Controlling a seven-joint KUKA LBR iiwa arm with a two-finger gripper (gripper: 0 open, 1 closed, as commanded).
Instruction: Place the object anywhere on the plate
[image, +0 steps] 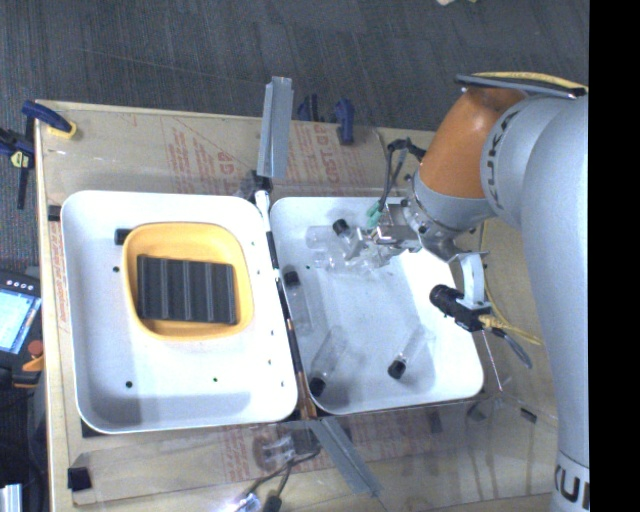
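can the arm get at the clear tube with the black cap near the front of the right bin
Probably yes. That tube lies in the open on the right bin's floor, apart from the other tubes, and the gripper hangs over the same bin's far side with nothing between them.

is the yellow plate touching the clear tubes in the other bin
Apart. The camera view shows the yellow plate in the left bin, while the clear tubes lie in the right bin, with both bin walls between them.

We see the yellow plate (187, 283) lying open from above in the left bin (90, 330); clear bottles (408, 355) clutter the right bin (450, 385); the arm (520, 150) overhangs its far corner.
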